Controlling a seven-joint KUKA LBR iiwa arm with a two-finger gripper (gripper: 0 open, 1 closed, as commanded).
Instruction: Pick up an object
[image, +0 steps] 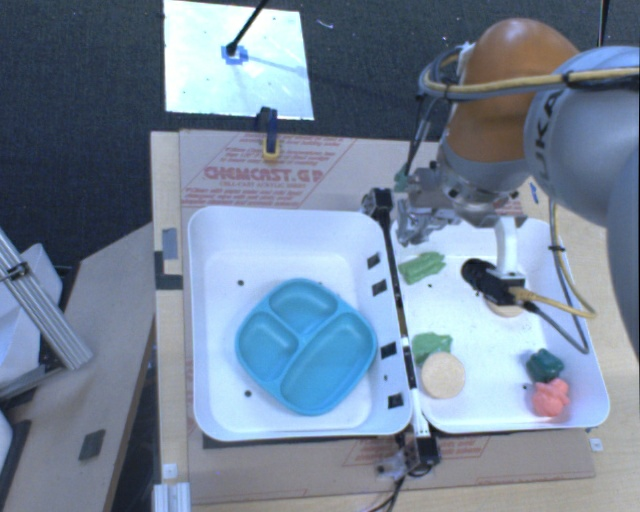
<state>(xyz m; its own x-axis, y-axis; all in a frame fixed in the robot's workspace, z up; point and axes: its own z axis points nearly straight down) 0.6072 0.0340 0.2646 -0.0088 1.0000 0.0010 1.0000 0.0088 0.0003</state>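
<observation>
Nearest us, in the right bin's (480, 340) front corner, lie a pink lump (549, 398) and, touching it from behind, a teal lump (543, 364). Along the same bin's front left sits a tan disc (442, 375) with the near green piece (431, 344) just behind it, the two touching or almost so. The left bin (215, 300) holds a blue plate (305, 345) with three compartments, lying flat. Further back in the right bin, a second disc (508, 306) lies partly hidden, and the far green piece (422, 267) lies close to the wall between the bins. The gripper (413, 230) hangs just behind and above that far green piece, near the bin's back left corner, and we see nothing held in it. We cannot tell whether it is spread or pressed together, as the wrist blocks our view. We judge that the step in hand is the approach, with no object picked yet and the far green piece the likeliest target. The next move calls for a short shift toward us to centre over that piece, then a straight descent clear of the dividing wall before closing.
</observation>
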